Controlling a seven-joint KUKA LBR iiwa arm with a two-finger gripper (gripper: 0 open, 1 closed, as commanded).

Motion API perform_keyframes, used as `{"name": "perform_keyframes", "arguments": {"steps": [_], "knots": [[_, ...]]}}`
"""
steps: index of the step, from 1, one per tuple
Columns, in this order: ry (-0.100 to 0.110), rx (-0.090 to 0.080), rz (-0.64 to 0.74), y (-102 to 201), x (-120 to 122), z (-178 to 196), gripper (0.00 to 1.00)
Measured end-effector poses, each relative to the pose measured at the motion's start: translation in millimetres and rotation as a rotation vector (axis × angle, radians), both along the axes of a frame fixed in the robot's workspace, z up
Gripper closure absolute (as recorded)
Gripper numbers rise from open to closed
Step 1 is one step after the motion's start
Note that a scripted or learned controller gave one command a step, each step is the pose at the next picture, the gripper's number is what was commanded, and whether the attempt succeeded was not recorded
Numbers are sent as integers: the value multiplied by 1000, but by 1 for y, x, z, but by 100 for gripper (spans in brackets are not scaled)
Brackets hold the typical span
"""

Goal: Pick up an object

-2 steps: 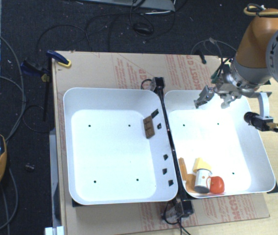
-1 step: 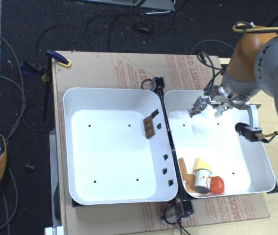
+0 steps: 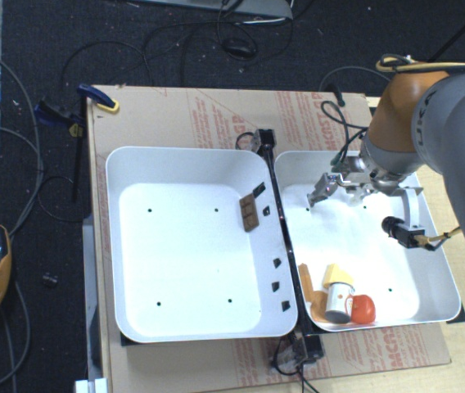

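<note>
The gripper (image 3: 324, 188) hangs over the far part of the right bin (image 3: 437, 289); how wide it is set cannot be told, and nothing shows in it. Well apart, at that bin's near left corner, lie a white cup (image 3: 339, 300), a red ball (image 3: 363, 308) and an orange stick (image 3: 307, 281), clustered together.

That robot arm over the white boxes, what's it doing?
The grey and orange robot arm is reaching in over the right bin, and its job is to pick something up. Its gripper hangs over the far end of that bin with nothing in it. The things to grab sit together at the near end: a red ball-like object, a small cup-shaped object and an orange piece. The left bin has a small brown block near its right wall.
</note>
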State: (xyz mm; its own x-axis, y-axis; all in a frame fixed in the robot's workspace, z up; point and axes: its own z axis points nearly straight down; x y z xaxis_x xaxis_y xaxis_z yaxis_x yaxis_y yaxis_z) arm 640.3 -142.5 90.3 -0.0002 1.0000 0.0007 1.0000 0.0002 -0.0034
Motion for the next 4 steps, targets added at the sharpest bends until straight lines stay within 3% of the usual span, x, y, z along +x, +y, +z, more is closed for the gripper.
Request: {"name": "perform_keyframes", "arguments": {"steps": [1,4], "knots": [[-4,-1,0,0,1,13,100],[-8,-2,0,6,2,189,100]]}}
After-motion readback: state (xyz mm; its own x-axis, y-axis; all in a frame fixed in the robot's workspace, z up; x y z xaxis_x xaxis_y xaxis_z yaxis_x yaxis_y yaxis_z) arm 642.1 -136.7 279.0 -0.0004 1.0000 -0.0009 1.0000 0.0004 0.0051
